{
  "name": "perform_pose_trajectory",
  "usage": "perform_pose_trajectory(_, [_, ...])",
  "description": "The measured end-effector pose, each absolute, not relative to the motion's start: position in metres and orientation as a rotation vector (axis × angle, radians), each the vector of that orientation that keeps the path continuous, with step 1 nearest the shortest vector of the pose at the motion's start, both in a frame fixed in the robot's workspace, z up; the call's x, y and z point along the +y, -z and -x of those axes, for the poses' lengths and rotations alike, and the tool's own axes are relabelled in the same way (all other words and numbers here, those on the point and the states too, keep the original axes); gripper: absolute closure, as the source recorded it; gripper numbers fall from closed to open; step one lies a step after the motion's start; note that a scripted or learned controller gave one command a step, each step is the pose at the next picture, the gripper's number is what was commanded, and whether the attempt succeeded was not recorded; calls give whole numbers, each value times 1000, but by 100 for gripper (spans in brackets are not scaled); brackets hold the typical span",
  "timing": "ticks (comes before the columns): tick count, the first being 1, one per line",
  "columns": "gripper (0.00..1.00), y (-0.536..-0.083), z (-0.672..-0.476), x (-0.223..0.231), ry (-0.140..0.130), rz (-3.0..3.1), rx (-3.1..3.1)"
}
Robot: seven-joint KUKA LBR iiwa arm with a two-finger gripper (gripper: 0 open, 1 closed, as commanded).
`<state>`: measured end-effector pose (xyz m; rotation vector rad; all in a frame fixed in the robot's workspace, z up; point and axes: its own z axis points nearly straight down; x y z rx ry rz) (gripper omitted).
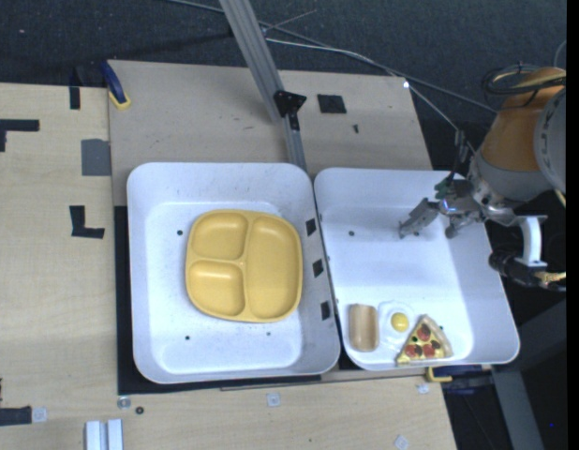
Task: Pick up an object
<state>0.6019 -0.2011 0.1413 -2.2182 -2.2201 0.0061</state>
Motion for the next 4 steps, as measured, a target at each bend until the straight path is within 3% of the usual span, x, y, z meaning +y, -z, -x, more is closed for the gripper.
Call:
perform_pose_trajectory(1, [0, -87, -601, -200, -6, 2218, -2222])
perform_pose_trajectory(2, [100, -100, -602, -200, -3, 2218, -2224])
perform_pose_trajectory(3, [100, -162, -598, -196, 3, 2222, -2226])
perform_pose_trajectory(4, [100, -222, -607, -197, 3, 2223, -2227])
